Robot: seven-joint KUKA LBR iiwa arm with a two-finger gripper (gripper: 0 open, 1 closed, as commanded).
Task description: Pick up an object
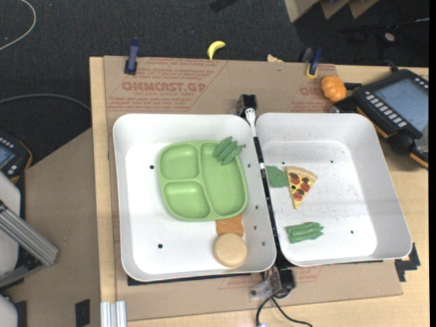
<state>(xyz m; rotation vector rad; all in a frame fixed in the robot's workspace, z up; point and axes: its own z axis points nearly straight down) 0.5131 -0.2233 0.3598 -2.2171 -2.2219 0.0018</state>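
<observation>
In the left bin lies a green divided plate. A dark green leafy piece rests on the plate's far right corner. Just below the plate sit an orange slab and a round beige cookie. The right bin holds a pizza slice, a flat green leaf at its left wall, and a bundle of green beans near the front.
The bins stand on a cardboard sheet with blue clamps at the back edge. A yellow banana toy and an orange toy lie behind the bins. A black handheld pendant sits at the right.
</observation>
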